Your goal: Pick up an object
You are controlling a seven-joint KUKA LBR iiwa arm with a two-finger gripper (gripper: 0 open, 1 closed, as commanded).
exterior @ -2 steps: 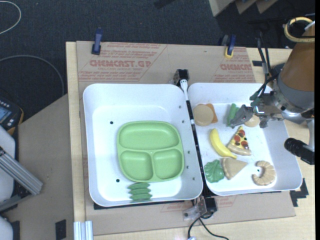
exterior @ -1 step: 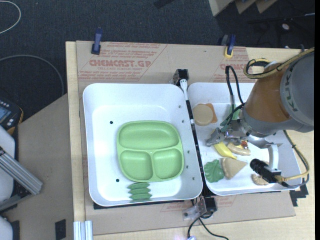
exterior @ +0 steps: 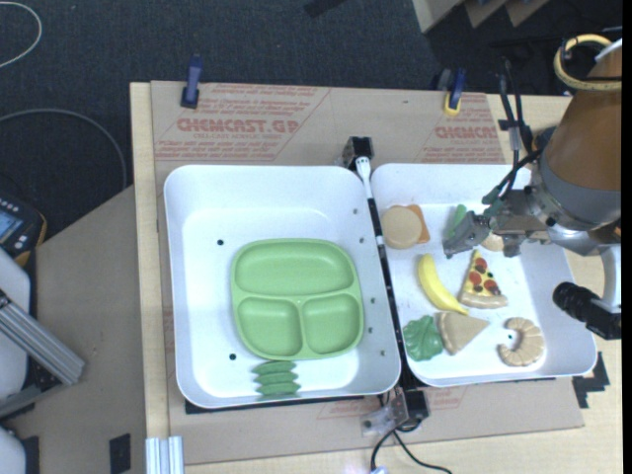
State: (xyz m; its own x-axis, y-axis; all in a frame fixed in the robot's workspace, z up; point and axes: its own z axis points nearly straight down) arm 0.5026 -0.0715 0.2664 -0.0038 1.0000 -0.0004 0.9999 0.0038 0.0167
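- Grey arm with an orange band (exterior: 591, 136): enters from the right and ends above the upper part of the right-hand shallow white bin (exterior: 563, 363).
- Two-finger gripper (exterior: 464, 242): sits low over the right bin, pointing left, at a small dark-green leafy toy piece (exterior: 456, 227). Whether the fingers are parted, closed, or clamped on that piece cannot be told, since the tips merge with it.
- Round tan toy bun with an orange edge (exterior: 403, 226): lies in the upper left of the right bin, just left of the gripper.
- Yellow toy banana (exterior: 433, 284): lies below the bun, slanting toward the bin's centre.
- Toy pizza slice with red toppings (exterior: 482, 282): lies just right of the banana, below the gripper.
- Green toy broccoli-like piece (exterior: 424, 337) and beige wedge-shaped toy (exterior: 462, 330): side by side near the front-left of the right bin.
- Tan toy croissant (exterior: 521, 342): near the front-right of the same bin.
- Light-green three-compartment tray (exterior: 296, 297): lies flat at the centre of the left-hand shallow white bin (exterior: 197, 265).
- Green ridged toy pea pod (exterior: 276, 377): lies just in front of the tray.
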